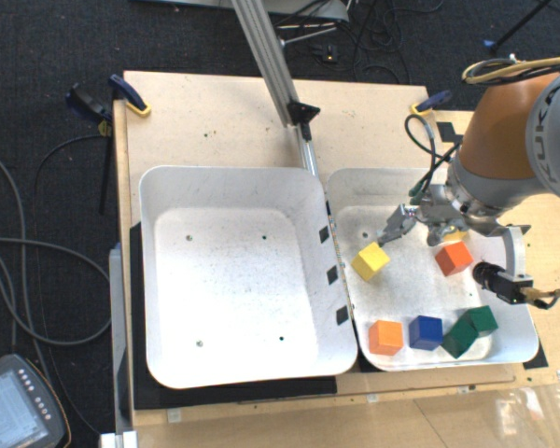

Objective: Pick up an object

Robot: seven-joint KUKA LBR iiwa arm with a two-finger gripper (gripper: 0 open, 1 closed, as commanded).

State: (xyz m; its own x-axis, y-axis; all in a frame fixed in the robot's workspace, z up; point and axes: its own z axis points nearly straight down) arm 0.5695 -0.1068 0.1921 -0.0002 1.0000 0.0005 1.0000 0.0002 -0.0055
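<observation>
Gripper (pixel 422 224) sits over the right-hand bin (pixel 355 189) at frame right with fingers spread apart and nothing between them, yellow cube (pixel 371 260) just below-left of one tip, wrist hiding part of the red-orange cube (pixel 454 257).

Beside the tool, glossy white plastic bins (pixel 159 250) on a pale, speckled matt surface (pixel 215 119) — wood-like board.

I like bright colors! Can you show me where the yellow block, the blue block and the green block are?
yellow block (pixel 371 260): camera view, middle of its top face.
blue block (pixel 427 331): camera view, center of its top.
green block (pixel 471 330): camera view, middle of the block.
</observation>
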